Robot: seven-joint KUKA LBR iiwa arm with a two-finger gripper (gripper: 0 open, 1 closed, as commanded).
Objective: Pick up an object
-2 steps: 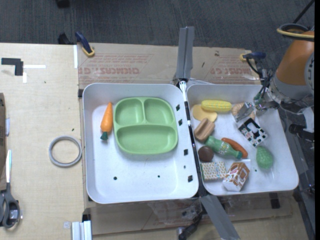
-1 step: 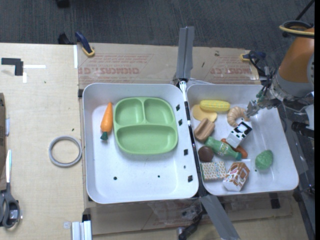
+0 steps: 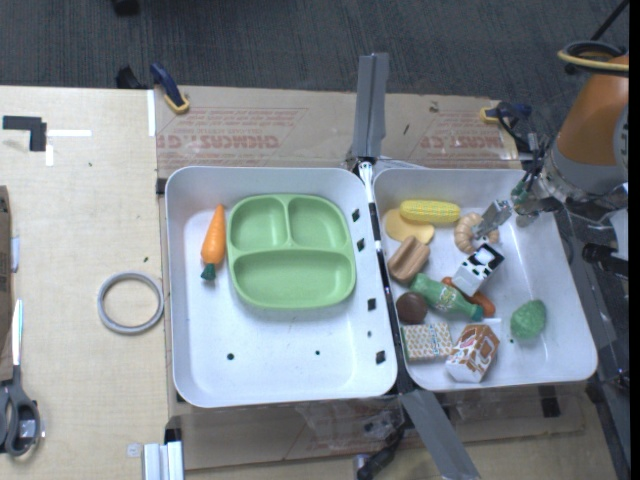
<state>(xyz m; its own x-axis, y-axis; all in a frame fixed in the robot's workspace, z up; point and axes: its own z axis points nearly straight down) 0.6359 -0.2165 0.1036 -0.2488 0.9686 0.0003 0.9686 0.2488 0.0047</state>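
The toy objects are gathered in the right bin [image 3: 575, 298]. An ear of corn [image 3: 429, 211] lies at the top, with a pale yellow slice [image 3: 406, 229] just below it and a hot dog [image 3: 408, 258] beneath that. A shrimp-like piece [image 3: 466, 232] sits right of the corn. A green bottle [image 3: 446, 298] lies tilted near the middle, touching a black-and-white block [image 3: 481, 264] and a small orange piece [image 3: 483, 303]. A dark brown rounded item [image 3: 411, 308] is seen beside the bin's left wall, with a wafer-like cracker [image 3: 427, 341] and a small carton [image 3: 473, 352] near the front edge. A green leafy piece [image 3: 528, 320] lies apart at the right.

The gripper [image 3: 493, 218] is located low over the right bin's upper part, just right of the shrimp-like piece and above the black-and-white block. Whether its jaws are apart or together cannot be told, and nothing is seen between them. The arm [image 3: 592, 128] enters from the right.

In the left bin [image 3: 270, 358], a green divided tray [image 3: 292, 251] is placed, with a toy carrot [image 3: 212, 240] just beside its left edge. On the bench [image 3: 70, 218] to the left, a grey ring [image 3: 131, 301] and scissors [image 3: 18, 408] are noted.
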